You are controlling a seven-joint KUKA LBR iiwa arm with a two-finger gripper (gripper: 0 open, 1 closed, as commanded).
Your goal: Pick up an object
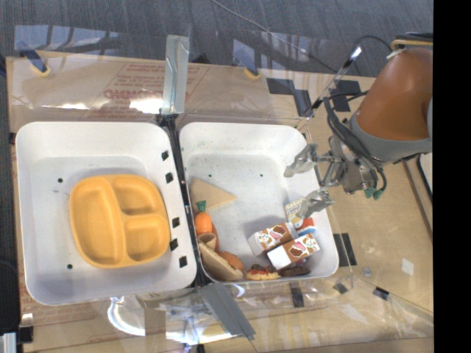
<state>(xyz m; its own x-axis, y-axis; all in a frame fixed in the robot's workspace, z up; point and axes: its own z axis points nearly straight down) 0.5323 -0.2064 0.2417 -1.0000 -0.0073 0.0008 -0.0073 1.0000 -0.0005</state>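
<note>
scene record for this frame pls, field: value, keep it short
left bin: holds yellow divided tray
right bin: items crowd its near end
items: tan wedge, carrot, hot dog, two small cartons
gripper: open, over the right bin's right side, above the cartons
held: nothing between the fingers
arm: enters from the right

The bench (221, 87), covered in brown cardboard, carries two white bins side by side: the left bin (37, 197) at 9 o'clock, the right bin (243, 142) just touching it near centre.
</note>
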